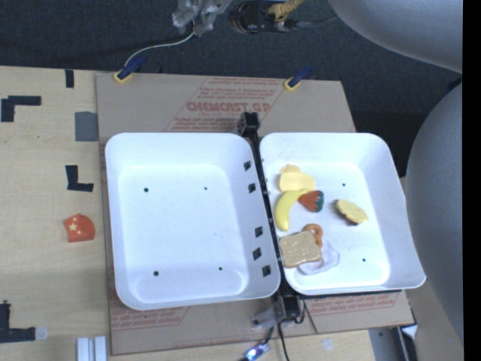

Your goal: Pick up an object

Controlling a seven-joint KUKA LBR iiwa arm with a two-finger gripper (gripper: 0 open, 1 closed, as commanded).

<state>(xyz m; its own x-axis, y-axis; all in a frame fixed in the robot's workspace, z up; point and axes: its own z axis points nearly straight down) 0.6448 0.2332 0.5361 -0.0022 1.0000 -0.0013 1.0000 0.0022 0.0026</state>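
The right bin (376,156) holds several toy foods. A yellow banana (283,210) lies near the bin's left wall, with a pale yellow piece (295,179) just behind it. A red and teal item (312,200) touches the banana's right side. A yellow bun-like piece (351,212) lies further right. A slice of toast (300,249) rests at the front, with a small orange piece (314,232) at its back edge. My gripper (198,7) hangs blurred at the top of the view, beyond the bench's far edge and far from both bins.
The left bin (128,153) sits beside the right one, joined by a black hinge strip (257,201). A red toy (80,228) lies on the bench to the left of the bins. The grey arm (398,13) fills the upper right corner.
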